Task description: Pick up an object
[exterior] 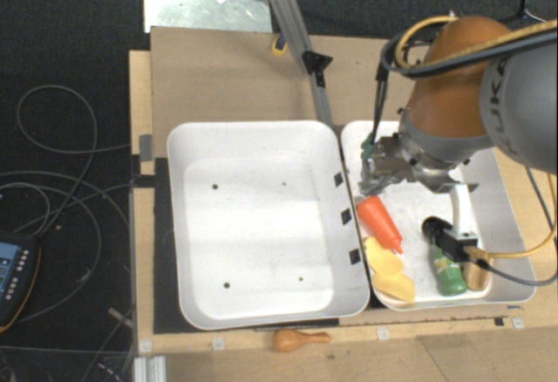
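Observation:
My gripper hangs over the left side of the right bin, close to the wall shared with the left bin. Just below it lies an orange carrot-shaped object, slanting down to the right; I cannot tell whether the gripper touches its upper end. Two yellow pieces lie below the carrot in the bin's near left corner. A green object sits near the bin's front edge, to the right of the yellow pieces.
The left bin is a shallow white tray with black clips along the shared wall. A small tan pear-shaped thing lies on the bench in front of the bins. A grey pole slants in from the top.

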Tool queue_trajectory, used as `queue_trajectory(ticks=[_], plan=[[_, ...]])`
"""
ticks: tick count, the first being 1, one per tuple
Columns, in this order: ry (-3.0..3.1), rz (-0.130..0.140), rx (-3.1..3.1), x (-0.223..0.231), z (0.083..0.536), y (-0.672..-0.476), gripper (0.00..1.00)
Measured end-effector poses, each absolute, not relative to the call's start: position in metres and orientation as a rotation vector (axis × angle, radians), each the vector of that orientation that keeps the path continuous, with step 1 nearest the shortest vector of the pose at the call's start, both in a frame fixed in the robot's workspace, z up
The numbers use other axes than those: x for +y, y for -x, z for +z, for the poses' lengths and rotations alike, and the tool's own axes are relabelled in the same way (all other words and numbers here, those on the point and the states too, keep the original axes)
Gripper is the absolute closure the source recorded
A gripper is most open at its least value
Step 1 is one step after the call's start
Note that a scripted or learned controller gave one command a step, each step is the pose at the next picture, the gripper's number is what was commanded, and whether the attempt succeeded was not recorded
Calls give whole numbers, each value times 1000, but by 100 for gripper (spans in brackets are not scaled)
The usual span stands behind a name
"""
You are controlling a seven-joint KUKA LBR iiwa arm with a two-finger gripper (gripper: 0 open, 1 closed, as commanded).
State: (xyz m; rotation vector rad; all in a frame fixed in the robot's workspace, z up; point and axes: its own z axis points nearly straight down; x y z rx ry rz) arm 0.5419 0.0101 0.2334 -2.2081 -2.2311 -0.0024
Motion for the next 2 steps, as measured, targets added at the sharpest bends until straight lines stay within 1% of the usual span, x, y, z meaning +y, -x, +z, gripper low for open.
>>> queue_trajectory(ticks=[1,2], plan=[[2208,0,-2230,51,225,-521,100],[2219,-2,-2223,48,225,-522,0]])
